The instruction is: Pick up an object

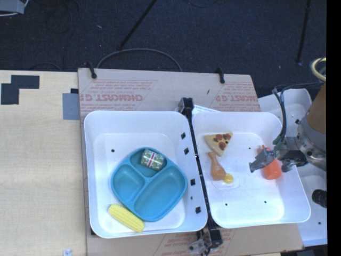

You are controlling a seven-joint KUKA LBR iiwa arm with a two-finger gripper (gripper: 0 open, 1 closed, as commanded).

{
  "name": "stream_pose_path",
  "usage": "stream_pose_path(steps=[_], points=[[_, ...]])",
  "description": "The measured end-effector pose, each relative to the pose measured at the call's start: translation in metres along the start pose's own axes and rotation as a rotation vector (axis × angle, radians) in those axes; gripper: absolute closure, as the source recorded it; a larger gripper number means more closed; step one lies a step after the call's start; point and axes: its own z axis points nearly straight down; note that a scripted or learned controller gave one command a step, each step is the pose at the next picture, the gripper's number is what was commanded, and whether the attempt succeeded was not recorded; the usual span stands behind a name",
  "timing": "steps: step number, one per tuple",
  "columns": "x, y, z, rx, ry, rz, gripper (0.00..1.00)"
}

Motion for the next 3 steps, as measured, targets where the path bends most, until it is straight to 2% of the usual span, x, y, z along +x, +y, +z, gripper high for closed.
stream_pose_path(steps=[1, 2, 3], points=[[0.0, 0.001, -0.004, -0.009, -0.002, -0.002, 0.0], [-0.006, 0.006, 0.044, -0.004, 0.0, -0.001, 0.0], [-0.008, 0.0, 0.089, -0.005, 0.0, -0.001, 0.0]])
